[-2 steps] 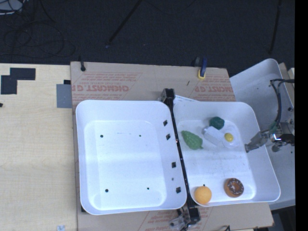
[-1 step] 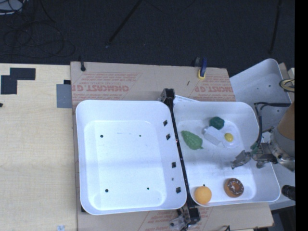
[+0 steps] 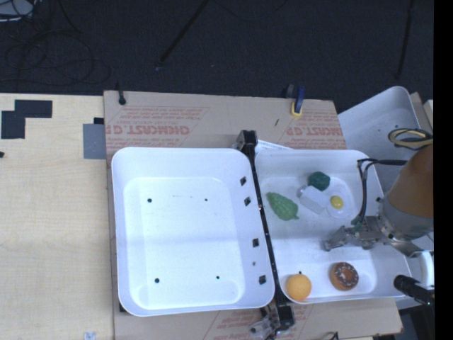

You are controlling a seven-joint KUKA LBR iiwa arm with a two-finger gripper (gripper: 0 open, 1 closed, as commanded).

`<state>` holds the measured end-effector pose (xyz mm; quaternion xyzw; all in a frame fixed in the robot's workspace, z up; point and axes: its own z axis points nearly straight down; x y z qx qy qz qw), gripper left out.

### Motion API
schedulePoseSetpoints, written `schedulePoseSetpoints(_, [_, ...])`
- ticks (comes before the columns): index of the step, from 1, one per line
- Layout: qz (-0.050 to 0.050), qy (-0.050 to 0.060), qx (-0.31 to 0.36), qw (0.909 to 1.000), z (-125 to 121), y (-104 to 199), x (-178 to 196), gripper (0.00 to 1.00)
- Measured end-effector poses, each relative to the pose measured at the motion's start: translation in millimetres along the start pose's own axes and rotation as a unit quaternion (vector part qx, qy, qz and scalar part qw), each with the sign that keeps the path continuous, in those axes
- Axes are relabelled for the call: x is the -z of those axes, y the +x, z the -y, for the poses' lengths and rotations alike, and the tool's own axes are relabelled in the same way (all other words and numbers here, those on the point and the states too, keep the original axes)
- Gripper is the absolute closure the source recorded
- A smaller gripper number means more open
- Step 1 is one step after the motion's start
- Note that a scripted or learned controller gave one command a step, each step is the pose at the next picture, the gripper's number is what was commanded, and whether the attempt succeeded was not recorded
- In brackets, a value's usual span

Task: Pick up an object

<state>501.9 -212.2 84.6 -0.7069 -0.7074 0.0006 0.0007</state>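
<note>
We hover our gripper [image 3: 333, 244], fingers slightly apart and holding nothing, just above the brown doughnut [image 3: 344, 275] lying toward the bin's near edge

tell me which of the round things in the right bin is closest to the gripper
The brown donut, just below the gripper. The orange ball lies farther left, by the bin's bottom-left corner, and the dark green piece sits higher up.

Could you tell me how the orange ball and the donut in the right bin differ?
The ball is plain orange and smooth; the donut is brown with a speckled top. The ball lies by the bin's near left corner; the donut lies to its right, nearer the gripper. Both are round and similar in size.
</note>
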Motion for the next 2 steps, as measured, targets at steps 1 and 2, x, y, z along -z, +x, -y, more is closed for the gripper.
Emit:
schedulePoseSetpoints(1, [-0.001, -0.002, 0.002, 1.0000, 26.2, 69.5, 98.0, 0.00])
schedulePoseSetpoints(2, [0.000, 0.002, -0.002, 1.0000, 21.3, 6.9, 47.4, 0.00])
